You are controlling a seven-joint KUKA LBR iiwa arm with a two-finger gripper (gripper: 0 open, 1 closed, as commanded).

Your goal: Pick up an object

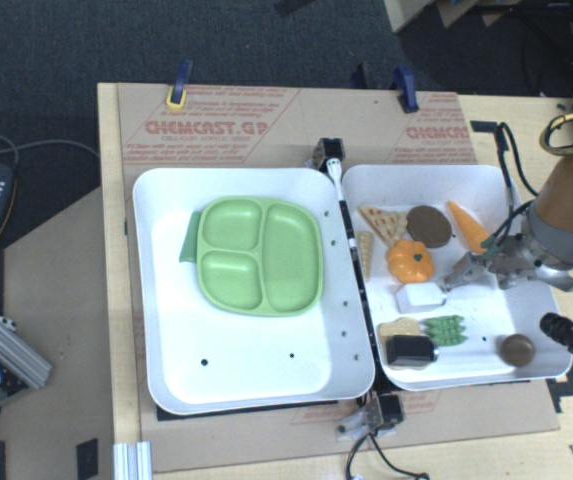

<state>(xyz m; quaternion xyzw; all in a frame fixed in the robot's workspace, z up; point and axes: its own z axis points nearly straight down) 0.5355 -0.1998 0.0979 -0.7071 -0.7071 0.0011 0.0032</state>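
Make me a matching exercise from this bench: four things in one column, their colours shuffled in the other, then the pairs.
Things:
1. divided plate
2. pumpkin
3. block beside the gripper
4. round piece at the right bin's near right corner

Colours:
A. white
B. brown
C. light green
D. orange

Pairs: 1-C, 2-D, 3-A, 4-B

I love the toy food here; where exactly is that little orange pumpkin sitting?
The pumpkin lies in the right bin, toward its left side, just below the brown round piece and above the small white block.
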